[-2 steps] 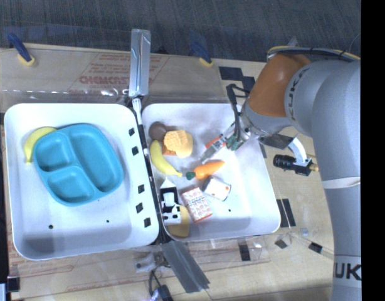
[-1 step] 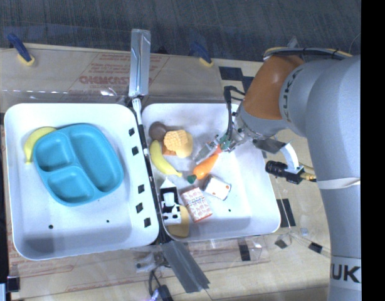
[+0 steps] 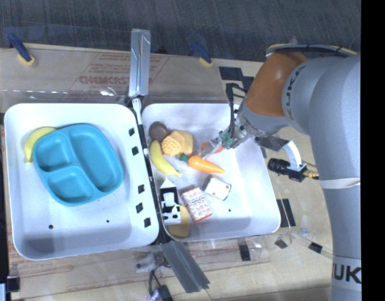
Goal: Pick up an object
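Note:
The right bin (image 3: 258, 193) holds a carrot (image 3: 205, 164), a yellow corn cob (image 3: 172, 144) on a tan bun, a banana (image 3: 159, 158), a brown ball (image 3: 157, 130), a red-and-white box (image 3: 197, 204), a small white carton (image 3: 217, 188) and a black-and-white block (image 3: 170, 205). My gripper (image 3: 225, 141) reaches down into this bin from the right, its tip just up and right of the carrot's green end. Nothing shows between its fingers.
In the left bin (image 3: 29, 231) lies a blue divided tray (image 3: 79, 162), with a yellow banana (image 3: 34, 140) tucked at its upper left edge. A metal divider bar (image 3: 139, 61) rises between the bins. The grey arm (image 3: 318, 105) covers the bench's right side.

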Controlling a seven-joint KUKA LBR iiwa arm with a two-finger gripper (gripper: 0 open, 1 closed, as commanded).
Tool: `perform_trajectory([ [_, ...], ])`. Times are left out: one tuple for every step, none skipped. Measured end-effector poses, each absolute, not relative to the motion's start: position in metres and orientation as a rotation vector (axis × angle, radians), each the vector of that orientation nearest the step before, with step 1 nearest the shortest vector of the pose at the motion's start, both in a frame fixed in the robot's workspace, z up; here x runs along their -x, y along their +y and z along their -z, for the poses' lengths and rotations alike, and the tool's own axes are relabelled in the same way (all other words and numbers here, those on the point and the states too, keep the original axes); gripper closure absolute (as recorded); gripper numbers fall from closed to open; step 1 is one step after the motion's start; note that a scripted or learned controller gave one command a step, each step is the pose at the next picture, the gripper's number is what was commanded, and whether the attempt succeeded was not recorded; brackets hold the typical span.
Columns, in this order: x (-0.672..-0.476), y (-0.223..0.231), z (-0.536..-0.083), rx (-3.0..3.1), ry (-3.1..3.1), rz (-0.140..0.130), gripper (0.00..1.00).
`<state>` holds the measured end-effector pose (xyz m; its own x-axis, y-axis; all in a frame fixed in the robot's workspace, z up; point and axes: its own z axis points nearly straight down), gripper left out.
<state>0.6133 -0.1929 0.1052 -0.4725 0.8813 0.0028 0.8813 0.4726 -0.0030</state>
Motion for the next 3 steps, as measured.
perform_trajectory([
  [-0.614, -0.193, -0.115, 1.607, -2.695, -0.001, 1.00],
  [-0.658, -0.194, -0.095, 1.749, -2.614, 0.001, 1.00],
  [-0.659, -0.194, -0.106, 1.743, -2.621, 0.001, 1.00],
])
